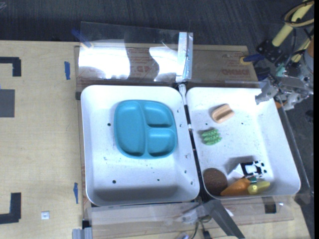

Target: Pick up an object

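Wooden tabletop, two white bins. End effector hovers at right bin's far right corner, grip state unreadable. Nearest object, tan bun, lies leftward, long axis slanting.

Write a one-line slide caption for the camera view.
Gripper at the right bin's far corner; bun, green pod and carrot inside; blue tray in left bin.
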